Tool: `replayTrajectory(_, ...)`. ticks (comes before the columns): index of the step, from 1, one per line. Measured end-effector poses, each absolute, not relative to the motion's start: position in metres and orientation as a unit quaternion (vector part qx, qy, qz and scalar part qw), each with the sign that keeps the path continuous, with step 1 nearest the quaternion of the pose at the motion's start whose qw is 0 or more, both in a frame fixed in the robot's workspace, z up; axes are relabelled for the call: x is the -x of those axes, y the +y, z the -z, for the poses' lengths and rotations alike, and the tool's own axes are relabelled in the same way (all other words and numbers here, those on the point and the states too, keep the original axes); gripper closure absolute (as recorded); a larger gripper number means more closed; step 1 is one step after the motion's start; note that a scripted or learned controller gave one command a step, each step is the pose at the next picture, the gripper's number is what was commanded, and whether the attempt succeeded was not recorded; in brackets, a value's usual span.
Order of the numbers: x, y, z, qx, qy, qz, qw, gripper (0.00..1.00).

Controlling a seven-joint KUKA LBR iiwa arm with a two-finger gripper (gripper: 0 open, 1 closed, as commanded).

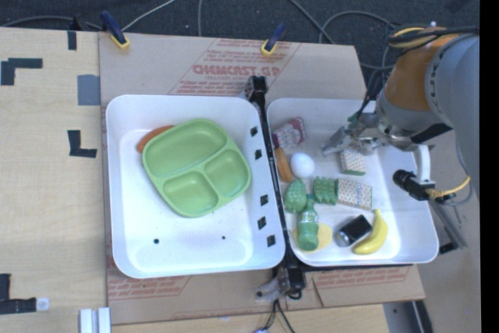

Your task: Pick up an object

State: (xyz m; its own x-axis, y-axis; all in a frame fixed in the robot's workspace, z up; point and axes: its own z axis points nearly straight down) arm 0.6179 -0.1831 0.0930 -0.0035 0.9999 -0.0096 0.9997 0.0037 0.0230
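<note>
Tool (348,139) hovers low in the right bin (405,246), just above a checkered packet (354,161); grip state unclear.

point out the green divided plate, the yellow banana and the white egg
green divided plastic plate (196,166), camera view, centre ridge
yellow curved banana (373,236), camera view, mid-body
white smooth egg (302,164), camera view, top of shell
</note>
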Motion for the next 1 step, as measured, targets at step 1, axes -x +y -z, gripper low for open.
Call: replayTrajectory(1, -0.6187, -0.1830, -0.1041, -0.706, 0.708, -0.0051, 0.011, 1.00)
